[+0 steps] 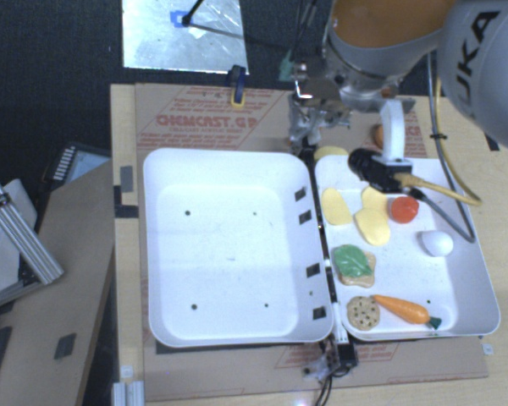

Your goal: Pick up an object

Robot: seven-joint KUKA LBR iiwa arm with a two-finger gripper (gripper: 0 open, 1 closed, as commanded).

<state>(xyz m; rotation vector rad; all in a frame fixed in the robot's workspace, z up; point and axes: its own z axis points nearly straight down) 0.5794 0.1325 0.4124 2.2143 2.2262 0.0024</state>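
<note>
I hover my fingers (309, 129) over the right bin's (470, 299) far-left corner; their spread I cannot tell. Approach step: next, descend onto the yellow piece (330, 153).

A robotics lab: a big grey and orange robot arm (406, 24) over two white bins (229, 244) on a cardboard-covered surface (203, 121), loose cables (453, 193), aluminium framing (17, 235)

I see the bench (85, 227) carrying a brown cardboard sheet (203, 121) with red lettering. Two shallow white bins sit on it, touching: the left bin (229, 252) and the right bin (470, 299). A yellow-blue item, possibly a clamp (237, 85), sits at the cardboard's far edge.
</note>
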